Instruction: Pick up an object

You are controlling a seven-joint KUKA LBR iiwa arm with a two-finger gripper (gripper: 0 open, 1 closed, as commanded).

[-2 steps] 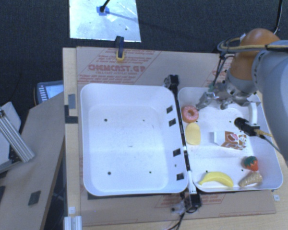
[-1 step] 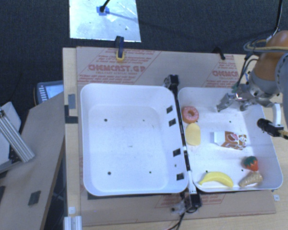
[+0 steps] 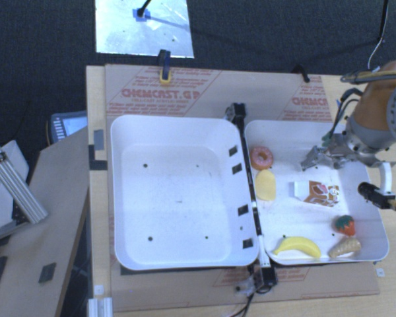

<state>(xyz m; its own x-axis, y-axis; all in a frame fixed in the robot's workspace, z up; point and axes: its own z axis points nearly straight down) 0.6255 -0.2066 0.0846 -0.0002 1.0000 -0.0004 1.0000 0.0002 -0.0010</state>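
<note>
the hand hovers above the right bin, just behind the card; i cannot tell its state. nothing is lifted yet: donut and banana lie in that bin.

Two bins sit side by side on the worktop. In the right bin, a donut lies far left, a lemon just nearer, a small card toward the middle, and along the near edge a banana, a croissant and a strawberry behind that.
</note>
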